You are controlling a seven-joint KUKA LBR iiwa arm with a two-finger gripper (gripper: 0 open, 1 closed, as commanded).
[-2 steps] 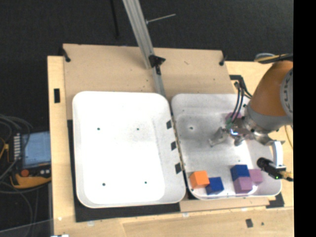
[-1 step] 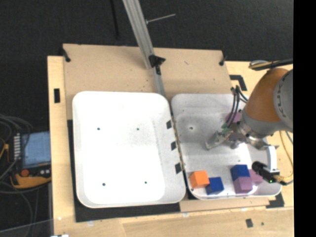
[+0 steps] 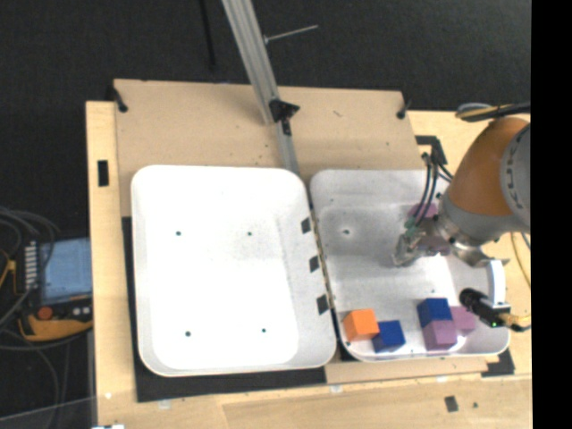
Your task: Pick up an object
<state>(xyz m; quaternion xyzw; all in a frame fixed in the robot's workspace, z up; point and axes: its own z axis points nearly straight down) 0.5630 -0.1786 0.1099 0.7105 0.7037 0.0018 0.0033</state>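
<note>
Low over the right bin [image 3: 375, 206] hangs the gripper [image 3: 407, 250], reaching in from the right edge of the camera view; it sits above bare white floor in the middle of that bin, and how it is set cannot be told from this angle, nor is any object seen in it. Behind it rises the arm [image 3: 487, 186], grey at the wrist with its orange band above, and dark cables run along its upper side.

Nearest the camera, along the front wall of the right bin, lie the loose blocks. An orange block [image 3: 361, 323] sits at the front left corner, and a small blue block [image 3: 390, 335] lies just beside it on its right, the two touching or nearly so. Further right, a larger blue block [image 3: 434, 312] stands close against a purple block [image 3: 440, 333], with a paler pink-purple block [image 3: 463, 320] pressed to their right. All of these rest well apart from the gripper, nearer the front wall than it is.

To the left, the left bin [image 3: 223, 266] lies side by side with the right one, their rims meeting along a row of small dark clips. Both bins rest on a tan bench [image 3: 259, 123]. Farther back, a slanted metal rail [image 3: 255, 52] runs from the bench's rear edge up toward the top of the view. At the far left edge, off the bench, sits a blue-screened handheld unit [image 3: 58, 280] among grey cables.
</note>
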